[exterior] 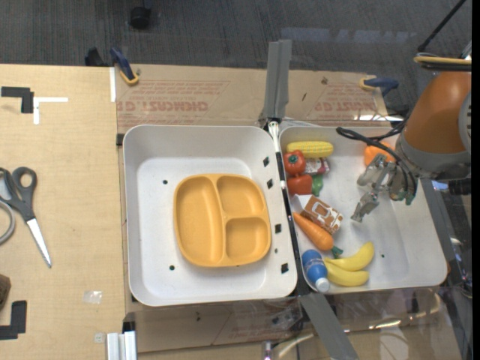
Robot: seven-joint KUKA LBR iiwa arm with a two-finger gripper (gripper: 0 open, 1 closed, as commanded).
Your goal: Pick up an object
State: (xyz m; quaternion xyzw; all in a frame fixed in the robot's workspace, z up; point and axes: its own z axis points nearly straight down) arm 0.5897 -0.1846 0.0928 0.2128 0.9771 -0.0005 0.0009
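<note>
Over the right bin's bare floor, near its far-right rim, the gripper hangs with 2 fingers apart, holding nothing, well clear of the bananas.

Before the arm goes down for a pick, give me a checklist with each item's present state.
1. Gripper above the right bin: ok.
2. Nothing between the jaws: ok.
3. Object straight under the gripper: not ok, bare bin floor there.
4. Nearest target, the snack packet, lying beside the carrot: cannot tell if they touch.
5. Bananas and blue bottle lying at the near wall: ok.
</note>
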